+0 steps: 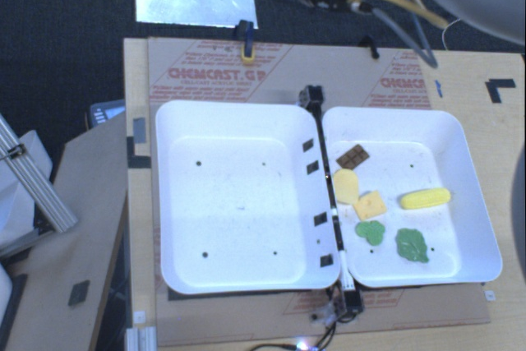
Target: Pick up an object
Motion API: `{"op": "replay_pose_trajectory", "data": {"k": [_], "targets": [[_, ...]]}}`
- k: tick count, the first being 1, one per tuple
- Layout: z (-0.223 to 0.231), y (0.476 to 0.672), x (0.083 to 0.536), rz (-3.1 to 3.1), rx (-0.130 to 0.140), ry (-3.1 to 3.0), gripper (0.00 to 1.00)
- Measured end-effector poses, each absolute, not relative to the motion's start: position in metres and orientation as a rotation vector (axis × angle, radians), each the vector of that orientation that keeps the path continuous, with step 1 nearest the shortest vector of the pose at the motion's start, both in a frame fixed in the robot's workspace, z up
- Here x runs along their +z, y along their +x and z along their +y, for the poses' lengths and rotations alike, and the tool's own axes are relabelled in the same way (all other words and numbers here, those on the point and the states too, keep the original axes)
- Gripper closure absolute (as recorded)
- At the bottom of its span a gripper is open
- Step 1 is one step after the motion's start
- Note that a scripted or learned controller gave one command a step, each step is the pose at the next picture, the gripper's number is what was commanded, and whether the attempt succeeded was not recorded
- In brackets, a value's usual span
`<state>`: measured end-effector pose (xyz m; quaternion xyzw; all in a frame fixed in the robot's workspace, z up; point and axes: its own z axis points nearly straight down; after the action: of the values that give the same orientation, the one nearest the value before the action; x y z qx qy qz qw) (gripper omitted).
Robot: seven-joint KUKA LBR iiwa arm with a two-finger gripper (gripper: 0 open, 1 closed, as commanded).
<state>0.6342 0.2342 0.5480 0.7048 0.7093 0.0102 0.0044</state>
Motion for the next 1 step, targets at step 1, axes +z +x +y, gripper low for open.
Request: {"op": "replay_pose_trajectory", "data": {"k": [1], "targets": [[0.2338,0.6286,0.4249,2.225,-0.014,2.225,1.00]]}}
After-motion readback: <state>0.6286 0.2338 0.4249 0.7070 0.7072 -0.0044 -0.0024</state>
